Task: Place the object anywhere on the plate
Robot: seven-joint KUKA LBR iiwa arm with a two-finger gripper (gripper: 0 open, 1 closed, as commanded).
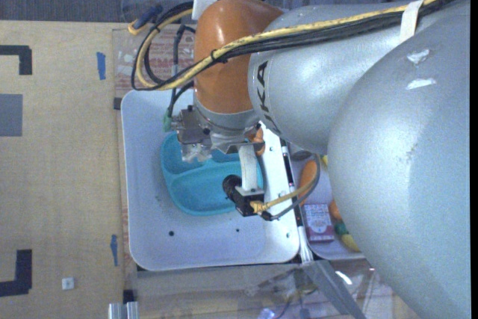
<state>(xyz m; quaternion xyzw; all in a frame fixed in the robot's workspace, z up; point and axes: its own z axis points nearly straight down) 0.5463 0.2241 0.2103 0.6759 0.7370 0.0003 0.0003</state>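
The pale wooden tabletop (60,160) carries black corner marks and short blue tape strips to the left of the shallow white plastic bin (146,183). Inside that bin, toward its upper middle, lies the light blue, rounded, divided plate (187,187), its visible part showing a raised ridge between two hollows. Directly over the plate's upper right part hangs the metal wrist of the large grey arm (358,86), topped by the orange band (228,48); the gripper (196,153) sits below the band, just above the plate's upper rim, and whether its fingers are apart or together cannot be told from this angle. A black fitting (239,198) with a yellow cable hangs from the wrist over the plate's right edge. Yellow and black cables (160,48) loop above the bin's top edge. To the right of the bin, past its rim, a small red and white packet (319,223) and bits of orange and yellow objects (340,224) lie in the neighbouring bin, mostly covered by the arm. Which item is the task's object cannot be told; nothing loose is seen resting on the plate's visible surface.
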